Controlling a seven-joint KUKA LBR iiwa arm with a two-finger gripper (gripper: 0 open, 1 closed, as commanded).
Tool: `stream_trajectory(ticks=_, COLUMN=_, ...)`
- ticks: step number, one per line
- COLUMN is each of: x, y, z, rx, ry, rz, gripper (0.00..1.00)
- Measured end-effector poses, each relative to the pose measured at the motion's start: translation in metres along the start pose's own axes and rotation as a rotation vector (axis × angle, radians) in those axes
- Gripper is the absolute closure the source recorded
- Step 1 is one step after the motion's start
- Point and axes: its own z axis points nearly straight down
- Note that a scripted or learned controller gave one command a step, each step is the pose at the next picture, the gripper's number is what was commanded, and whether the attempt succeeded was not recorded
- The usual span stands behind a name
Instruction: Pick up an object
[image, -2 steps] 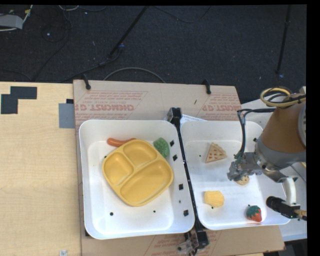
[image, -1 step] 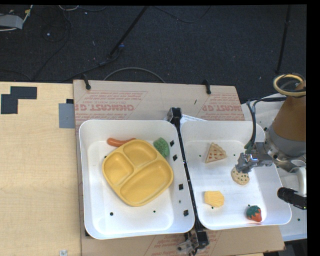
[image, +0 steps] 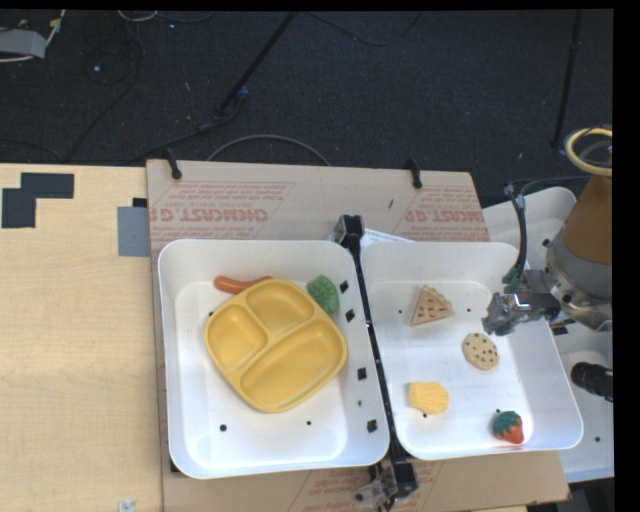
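This is a robotics lab, not a kitchen. Two white bins (image: 190, 440) sit side by side on printed cardboard (image: 300, 205) over a plywood bench (image: 70, 350), holding toy food such as a strawberry (image: 508, 427) and a yellow tray (image: 276, 344). Black cables (image: 240, 95) trail across dark carpet (image: 400, 90) behind, and a grey arm (image: 585, 270) with an orange band reaches in from the right.

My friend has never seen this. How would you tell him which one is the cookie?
Look in the right white bin, the one without the yellow tray. Along its right side, just below the gripper, lies the cookie. It is the only round, tan thing with dark dots, while the pizza slice is a triangle, the cheese is plain yellow and the strawberry is red.
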Motion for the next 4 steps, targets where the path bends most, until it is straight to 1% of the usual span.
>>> stream_trajectory(ticks=1, x=0.048, y=0.017, z=0.003, rx=0.003, ry=0.002, rz=-0.003, gripper=1.0)
stream_trajectory(ticks=2, x=0.094, y=0.025, z=0.013, rx=0.006, ry=0.002, rz=-0.002, gripper=1.0)
stream_trajectory(ticks=3, x=0.144, y=0.032, z=0.003, rx=0.004, ry=0.002, rz=-0.003, gripper=1.0)
stream_trajectory(ticks=4, x=0.201, y=0.048, z=-0.004, rx=0.002, ry=0.001, rz=-0.003, gripper=1.0)
